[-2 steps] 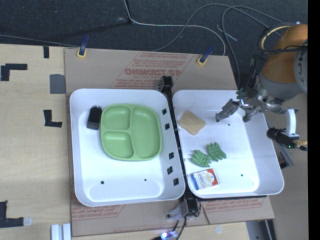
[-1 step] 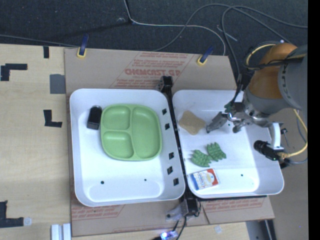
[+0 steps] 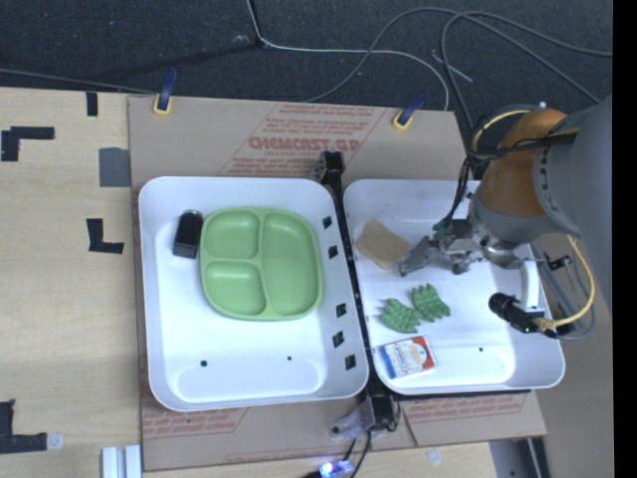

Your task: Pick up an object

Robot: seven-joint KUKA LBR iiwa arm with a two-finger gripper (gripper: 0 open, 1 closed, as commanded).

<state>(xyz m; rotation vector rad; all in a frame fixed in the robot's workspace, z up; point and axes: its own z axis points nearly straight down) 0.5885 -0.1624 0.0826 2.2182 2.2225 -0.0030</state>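
Closest to the camera, at the front edge of the right bin (image 3: 537, 366), there's a small packet (image 3: 406, 357) with red and blue print lying flat, down and to the left of the gripper (image 3: 416, 261). Just up from it sit two green leafy toy pieces (image 3: 416, 310) side by side, almost directly below the gripper tip and near it, but not touching as far as I can see.

The gripper itself comes in from the right on the grey arm (image 3: 557, 182) with the orange band, pointing left and low over the right bin. Honestly I can't tell how far apart its tips are, it's a dark blurry shape from up here, and nothing clearly sits between them. Just up and left of the tip is a tan sponge-like block (image 3: 382, 244), very close, maybe touching, hard to call.

Further left of the gripper, across the divider, the left bin (image 3: 169, 357) holds a green sectioned plate (image 3: 262, 264), with a small black box (image 3: 187, 234) right against the plate's far left side.
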